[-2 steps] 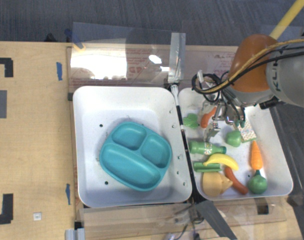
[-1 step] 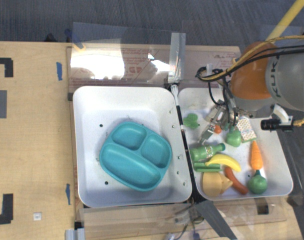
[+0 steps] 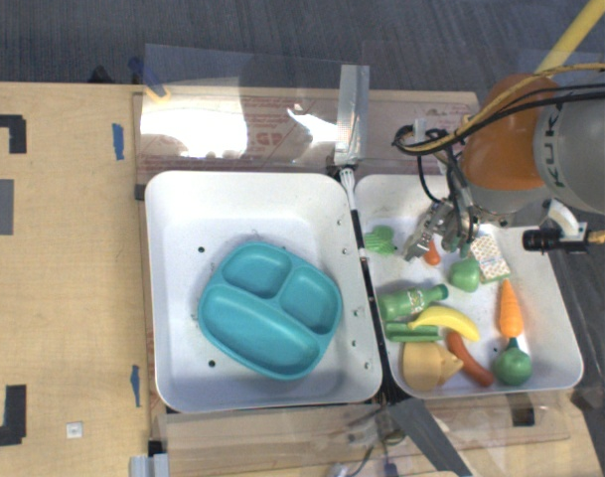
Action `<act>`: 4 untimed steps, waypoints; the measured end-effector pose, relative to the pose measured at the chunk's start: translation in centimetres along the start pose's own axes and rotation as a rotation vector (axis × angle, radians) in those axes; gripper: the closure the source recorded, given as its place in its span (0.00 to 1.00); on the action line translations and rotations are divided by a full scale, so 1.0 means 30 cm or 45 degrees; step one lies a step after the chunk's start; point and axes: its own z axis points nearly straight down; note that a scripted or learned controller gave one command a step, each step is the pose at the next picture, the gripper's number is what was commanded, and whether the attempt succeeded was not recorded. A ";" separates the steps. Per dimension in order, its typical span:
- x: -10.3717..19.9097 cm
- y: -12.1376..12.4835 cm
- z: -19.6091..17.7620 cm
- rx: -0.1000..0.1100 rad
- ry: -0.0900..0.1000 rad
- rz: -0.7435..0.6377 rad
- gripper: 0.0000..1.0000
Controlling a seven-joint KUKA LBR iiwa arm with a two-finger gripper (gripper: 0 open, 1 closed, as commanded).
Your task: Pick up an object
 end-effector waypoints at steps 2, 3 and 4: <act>0.023 0.252 -0.635 0.006 0.015 0.356 1.00; 0.021 0.255 -0.665 0.007 0.010 0.352 1.00; 0.019 0.263 -0.704 0.003 0.002 0.346 1.00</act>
